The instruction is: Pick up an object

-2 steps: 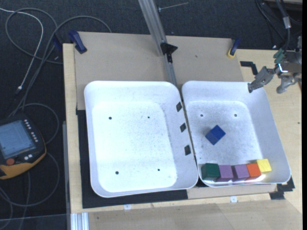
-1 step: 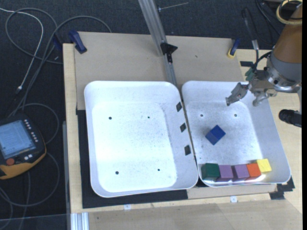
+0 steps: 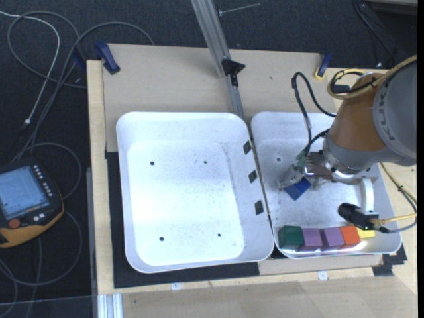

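My gripper (image 3: 295, 179) is over the middle of the right bin (image 3: 278, 128), reaching in from the right and pointing left and down. A small blue block (image 3: 299, 190) lies right at its tip, touching or nearly touching it. The view does not make plain whether the block is gripped. Along the right bin's near wall stands a row of blocks: green (image 3: 289, 236), purple (image 3: 311, 238), mauve (image 3: 333, 238) and orange (image 3: 352, 234).
The left bin (image 3: 179, 191) is beside the right one, with black clips (image 3: 252, 175) on the shared wall. A slanted metal pole (image 3: 213, 32) rises from the bench's far side. Cables and a hand-held pendant (image 3: 25, 194) lie on the floor to the left.
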{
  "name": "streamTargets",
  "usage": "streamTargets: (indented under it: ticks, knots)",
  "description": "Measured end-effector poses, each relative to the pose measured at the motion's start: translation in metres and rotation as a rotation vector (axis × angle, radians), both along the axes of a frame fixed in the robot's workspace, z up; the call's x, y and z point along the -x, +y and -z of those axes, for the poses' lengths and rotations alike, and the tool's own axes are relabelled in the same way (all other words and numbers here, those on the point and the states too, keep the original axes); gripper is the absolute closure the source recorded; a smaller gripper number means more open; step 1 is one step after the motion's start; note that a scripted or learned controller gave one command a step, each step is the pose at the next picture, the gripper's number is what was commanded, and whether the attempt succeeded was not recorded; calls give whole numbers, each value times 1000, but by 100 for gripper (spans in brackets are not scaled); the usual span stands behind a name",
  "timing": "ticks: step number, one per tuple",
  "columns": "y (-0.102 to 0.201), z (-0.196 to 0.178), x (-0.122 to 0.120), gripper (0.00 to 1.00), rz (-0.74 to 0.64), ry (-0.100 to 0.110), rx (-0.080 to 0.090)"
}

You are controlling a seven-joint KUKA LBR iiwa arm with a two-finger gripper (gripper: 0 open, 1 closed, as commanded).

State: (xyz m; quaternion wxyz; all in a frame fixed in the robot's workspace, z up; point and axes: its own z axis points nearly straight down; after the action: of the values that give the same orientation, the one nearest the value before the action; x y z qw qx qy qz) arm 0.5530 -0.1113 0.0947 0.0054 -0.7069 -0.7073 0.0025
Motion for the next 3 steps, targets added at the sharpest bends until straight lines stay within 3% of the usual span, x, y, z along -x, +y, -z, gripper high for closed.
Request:
streamTargets:
  ticks: [1,2,3]
  knots:
    - [-1,-15,-3,100,0,-12,2]
    - [79,-110,-30,100,-9,-21,1]
    - [143,-177,-49,100,-9,-20,1]
